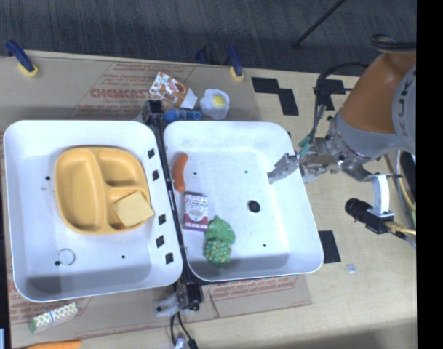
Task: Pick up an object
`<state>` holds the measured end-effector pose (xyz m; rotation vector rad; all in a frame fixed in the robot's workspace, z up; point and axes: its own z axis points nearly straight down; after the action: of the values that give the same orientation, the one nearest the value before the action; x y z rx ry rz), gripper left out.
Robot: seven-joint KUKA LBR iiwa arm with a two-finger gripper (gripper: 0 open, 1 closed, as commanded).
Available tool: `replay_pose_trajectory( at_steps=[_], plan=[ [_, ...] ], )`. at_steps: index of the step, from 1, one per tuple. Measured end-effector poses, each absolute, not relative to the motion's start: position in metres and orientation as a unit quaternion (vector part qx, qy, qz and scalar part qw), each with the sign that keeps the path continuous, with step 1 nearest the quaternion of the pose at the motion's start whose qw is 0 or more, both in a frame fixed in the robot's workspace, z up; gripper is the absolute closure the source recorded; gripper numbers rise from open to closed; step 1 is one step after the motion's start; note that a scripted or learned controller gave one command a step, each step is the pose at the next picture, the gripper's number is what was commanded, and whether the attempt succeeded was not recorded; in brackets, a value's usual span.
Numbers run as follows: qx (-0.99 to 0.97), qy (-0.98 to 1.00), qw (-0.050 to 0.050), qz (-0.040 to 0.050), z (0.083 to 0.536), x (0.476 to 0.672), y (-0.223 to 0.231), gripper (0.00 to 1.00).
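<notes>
Objects lie across two white bins. Left bin [17, 195]: yellow tray [83, 187] holding a yellow block [132, 209], likely soft and light. Right bin [294, 224]: orange sausage [180, 171], small red carton [196, 211], green grapes [218, 243], all probably light; the carton's flat sides suit pinching. Tool [283, 167] hovers at the right rim, holding nothing; its opening is unclear. Cardboard covers the tabletop [352, 282].

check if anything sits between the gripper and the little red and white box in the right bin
Nothing visible does. The gripper hovers over the right bin's right edge, and the floor between it and the red and white box is bare apart from a small dark spot. The hot dog and green toy lie off that line.
</notes>
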<state>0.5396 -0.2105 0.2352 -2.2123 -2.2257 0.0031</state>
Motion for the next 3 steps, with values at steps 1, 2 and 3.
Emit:
replay_pose_trajectory(
  at_steps=[1,2,3],
  plan=[
    [-0.674,-0.739,0.001,0.0003,0.104,0.538,-0.121,0.0],
    [-0.725,-0.688,-0.007,-0.0036,0.096,0.506,-0.1,0.0],
    [-0.671,-0.742,-0.006,-0.003,0.095,0.481,-0.094,0.0]
  ],
)
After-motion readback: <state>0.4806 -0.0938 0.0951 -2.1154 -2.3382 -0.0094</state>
